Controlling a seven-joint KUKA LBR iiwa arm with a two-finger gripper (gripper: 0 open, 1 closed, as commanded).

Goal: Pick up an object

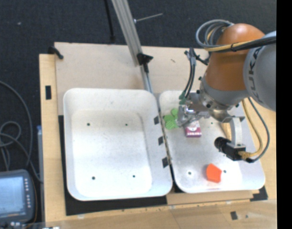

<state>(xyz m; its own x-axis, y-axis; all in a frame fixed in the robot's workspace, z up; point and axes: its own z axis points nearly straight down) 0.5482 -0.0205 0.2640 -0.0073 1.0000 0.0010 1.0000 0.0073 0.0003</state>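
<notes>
My gripper (188,118) hangs over the upper left part of the right bin (231,182), under the arm's orange band. A green object (171,119) lies just left of the fingers, against the bin's left wall. Just below and right of the fingers sits a small purple and white item (193,130), close to or touching them. An orange block (213,173) rests near the front of the right bin, well apart from the gripper.
The left bin (112,144) sits beside the right one. A slanted metal pole (129,30) rises from behind the bins. A black cable fitting (229,148) hangs off the arm over the right bin. A screen (10,197) stands at the lower left.
</notes>
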